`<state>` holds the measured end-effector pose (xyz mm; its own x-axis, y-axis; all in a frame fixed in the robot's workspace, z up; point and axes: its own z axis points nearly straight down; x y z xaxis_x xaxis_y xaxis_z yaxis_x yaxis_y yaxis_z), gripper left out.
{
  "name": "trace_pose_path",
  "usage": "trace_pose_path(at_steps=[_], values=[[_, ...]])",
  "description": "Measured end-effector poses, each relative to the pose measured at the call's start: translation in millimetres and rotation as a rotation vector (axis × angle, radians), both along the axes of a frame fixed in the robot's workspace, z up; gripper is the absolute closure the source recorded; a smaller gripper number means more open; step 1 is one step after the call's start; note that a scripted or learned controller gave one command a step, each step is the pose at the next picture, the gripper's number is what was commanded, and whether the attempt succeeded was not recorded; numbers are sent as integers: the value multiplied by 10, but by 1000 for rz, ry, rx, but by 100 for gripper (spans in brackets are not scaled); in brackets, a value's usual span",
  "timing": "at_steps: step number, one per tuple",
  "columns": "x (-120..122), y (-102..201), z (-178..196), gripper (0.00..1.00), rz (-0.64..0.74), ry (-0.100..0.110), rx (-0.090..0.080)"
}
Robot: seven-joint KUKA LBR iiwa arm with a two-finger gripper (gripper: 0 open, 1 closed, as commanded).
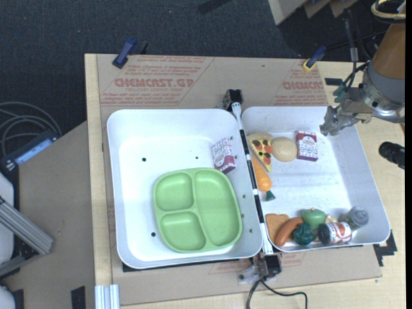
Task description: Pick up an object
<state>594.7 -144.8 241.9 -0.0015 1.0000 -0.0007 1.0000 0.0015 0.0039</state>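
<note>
Gripper [329, 126] hangs at upper right of the frame, jaws state I cannot tell. Red carton [307, 145] lies just left-below; descend straight, centered, before closing.

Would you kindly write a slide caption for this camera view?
Gripper poised over the right bin's far edge, toy food below; green tray in the left bin.

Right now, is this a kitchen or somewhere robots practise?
Probably a robot lab, not a kitchen. The food in the right bin looks like toys, such as a pizza slice and a carrot. The bins sit on a plain board held by a blue clamp, and a robot gripper hangs over them.
</note>
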Motion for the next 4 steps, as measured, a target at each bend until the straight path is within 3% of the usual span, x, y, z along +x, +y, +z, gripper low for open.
trace_pose_path(at_steps=[1,2,3,4], values=[[54,213,-1523,100,-1,7,2],[78,94,-1030,100,-2,1,-1],[-267,3,-1269,100,-2,6,1],[-266,-254,-847,100,-2,1,-1]])
